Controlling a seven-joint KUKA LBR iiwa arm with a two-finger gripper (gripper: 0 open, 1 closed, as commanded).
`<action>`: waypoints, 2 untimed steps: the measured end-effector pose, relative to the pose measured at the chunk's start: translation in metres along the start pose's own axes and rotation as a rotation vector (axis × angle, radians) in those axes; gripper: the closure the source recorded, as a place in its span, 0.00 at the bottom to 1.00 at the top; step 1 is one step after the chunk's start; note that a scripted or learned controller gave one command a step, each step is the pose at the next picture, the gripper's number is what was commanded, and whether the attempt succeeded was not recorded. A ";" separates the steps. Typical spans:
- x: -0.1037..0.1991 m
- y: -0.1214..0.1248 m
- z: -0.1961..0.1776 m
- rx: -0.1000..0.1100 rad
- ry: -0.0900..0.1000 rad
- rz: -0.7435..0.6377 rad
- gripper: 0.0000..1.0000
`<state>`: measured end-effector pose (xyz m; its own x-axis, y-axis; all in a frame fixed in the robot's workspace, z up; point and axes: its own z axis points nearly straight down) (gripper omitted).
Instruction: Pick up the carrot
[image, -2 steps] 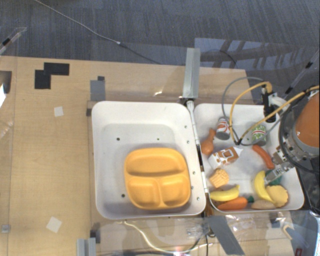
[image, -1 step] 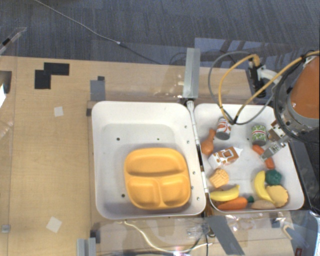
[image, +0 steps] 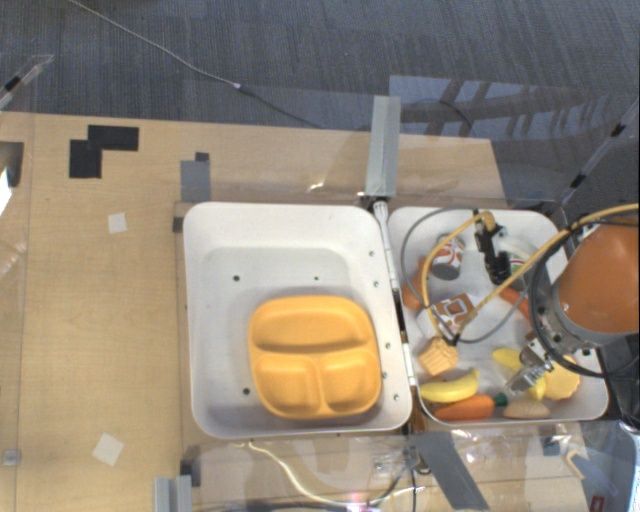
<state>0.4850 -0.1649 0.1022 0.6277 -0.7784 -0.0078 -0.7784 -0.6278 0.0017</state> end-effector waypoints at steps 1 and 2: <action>-0.001 -0.007 -0.130 0.007 0.017 -0.463 1.00; 0.051 0.002 -0.126 0.004 0.015 -0.692 1.00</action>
